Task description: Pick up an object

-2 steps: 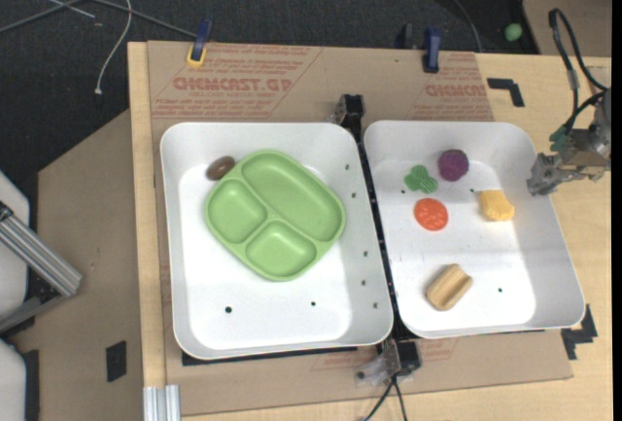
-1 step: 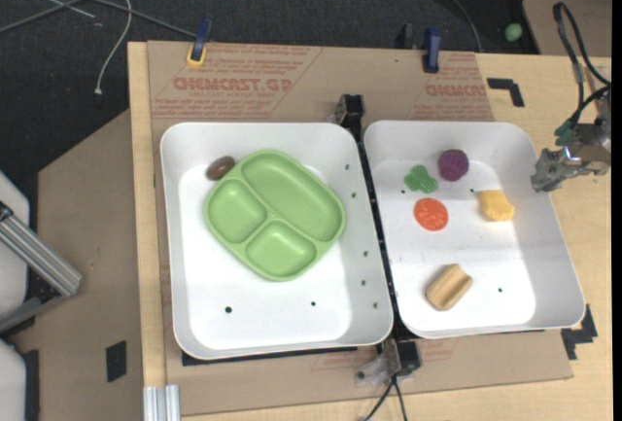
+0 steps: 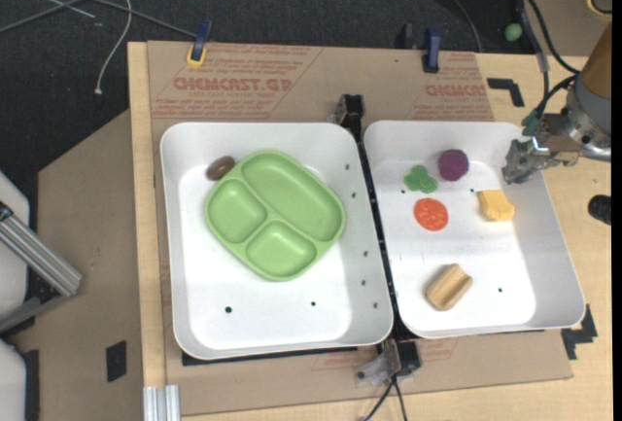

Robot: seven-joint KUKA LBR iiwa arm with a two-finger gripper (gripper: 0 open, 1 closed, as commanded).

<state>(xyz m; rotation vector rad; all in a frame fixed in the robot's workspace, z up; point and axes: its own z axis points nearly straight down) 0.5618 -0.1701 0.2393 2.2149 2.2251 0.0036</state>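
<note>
Gripper at the right bin's far right rim

The grey metal gripper [image 3: 522, 161], its grasp state impossible to tell, sits just beyond the yellow block-shaped toy [image 3: 497, 206] in the right white bin [image 3: 559, 244].

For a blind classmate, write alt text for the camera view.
The gripper hangs over the right bin's far right edge, near a yellow block, purple ball, red disc, green piece and tan block. The left bin holds a green tray.
</note>
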